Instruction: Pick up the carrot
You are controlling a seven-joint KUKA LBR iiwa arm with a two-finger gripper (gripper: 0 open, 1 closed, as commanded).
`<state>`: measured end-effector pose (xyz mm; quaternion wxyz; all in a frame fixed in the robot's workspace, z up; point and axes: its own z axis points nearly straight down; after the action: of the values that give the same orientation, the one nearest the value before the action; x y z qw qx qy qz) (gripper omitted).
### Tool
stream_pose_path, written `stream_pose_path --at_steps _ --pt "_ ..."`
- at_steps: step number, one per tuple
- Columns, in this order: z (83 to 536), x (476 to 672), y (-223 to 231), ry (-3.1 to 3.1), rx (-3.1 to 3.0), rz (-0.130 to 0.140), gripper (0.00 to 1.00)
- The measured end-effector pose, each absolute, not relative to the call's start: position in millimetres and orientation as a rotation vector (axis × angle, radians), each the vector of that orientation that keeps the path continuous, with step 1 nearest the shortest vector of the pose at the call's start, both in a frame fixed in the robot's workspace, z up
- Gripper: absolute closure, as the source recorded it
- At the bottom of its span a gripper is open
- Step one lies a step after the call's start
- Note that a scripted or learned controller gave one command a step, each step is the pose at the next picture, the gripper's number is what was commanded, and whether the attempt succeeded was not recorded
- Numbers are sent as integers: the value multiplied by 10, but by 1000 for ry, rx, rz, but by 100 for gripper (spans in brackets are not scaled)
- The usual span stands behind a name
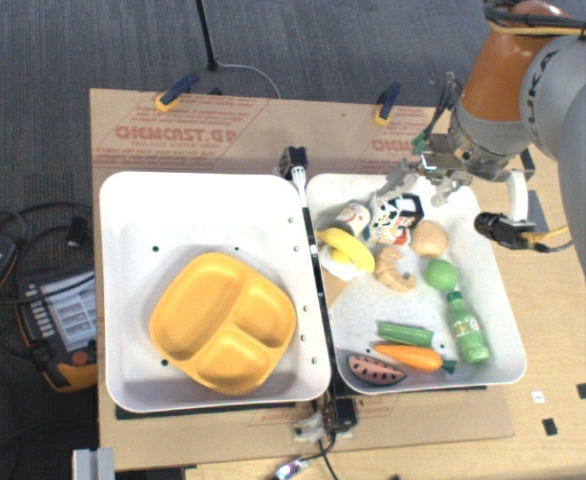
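Carrot [409, 357] between cucumber [405, 333] and watermelon slice [375, 370], untouched.

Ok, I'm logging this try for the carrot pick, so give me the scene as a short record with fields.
target: carrot, lying near the front of the right bin
beside target: green vegetable behind it, watermelon slice to its left, green bottle to its right
gripper: above the bin's far edge, apart from the carrot
left bin: yellow divided plate
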<state>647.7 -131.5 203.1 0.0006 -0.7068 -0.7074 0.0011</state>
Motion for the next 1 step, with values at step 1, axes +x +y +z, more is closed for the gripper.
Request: stream_pose_path --at_steps 1 --pt "4023 6175 -2128 -2096 -2343 4 0"
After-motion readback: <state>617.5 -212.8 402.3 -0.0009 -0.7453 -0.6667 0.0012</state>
